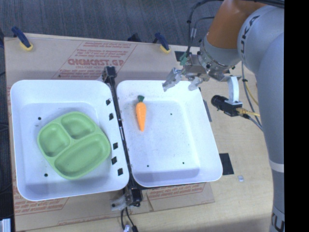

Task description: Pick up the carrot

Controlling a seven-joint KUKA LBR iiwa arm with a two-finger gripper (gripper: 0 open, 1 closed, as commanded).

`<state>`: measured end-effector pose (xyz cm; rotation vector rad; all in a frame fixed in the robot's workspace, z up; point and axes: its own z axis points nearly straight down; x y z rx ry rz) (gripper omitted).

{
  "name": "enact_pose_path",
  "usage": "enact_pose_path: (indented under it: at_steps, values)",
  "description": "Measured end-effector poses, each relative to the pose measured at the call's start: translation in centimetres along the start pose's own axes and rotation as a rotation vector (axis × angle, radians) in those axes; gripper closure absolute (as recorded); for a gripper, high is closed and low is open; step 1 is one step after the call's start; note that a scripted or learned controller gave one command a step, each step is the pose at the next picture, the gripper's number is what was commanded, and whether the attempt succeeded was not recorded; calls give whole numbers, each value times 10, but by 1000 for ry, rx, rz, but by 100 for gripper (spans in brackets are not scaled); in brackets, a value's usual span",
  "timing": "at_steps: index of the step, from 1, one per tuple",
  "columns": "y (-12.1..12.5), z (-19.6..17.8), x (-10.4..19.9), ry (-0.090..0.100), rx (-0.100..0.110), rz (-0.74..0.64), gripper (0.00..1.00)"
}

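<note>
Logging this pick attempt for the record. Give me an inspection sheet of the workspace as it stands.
Surface: cardboard sheet under two white bins.
Job's things: carrot lies in the right bin, leaf end toward the far wall, untouched.
Clutter: green divided plate in the left bin.
Grippers: claw open above the right bin's far rim, apart from the carrot.
Cables: black cables along the arm.
Surroundings: blue clamps on the far edge.
</note>
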<state>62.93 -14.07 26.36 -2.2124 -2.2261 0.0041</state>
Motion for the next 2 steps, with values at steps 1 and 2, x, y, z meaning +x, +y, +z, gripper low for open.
enact_pose_path:
  at_steps: [1, 2]
  values:
    - [24, 174, 44, 1, 5, -1, 0]
    - [25, 161, 43, 0, 2, -5, 100]
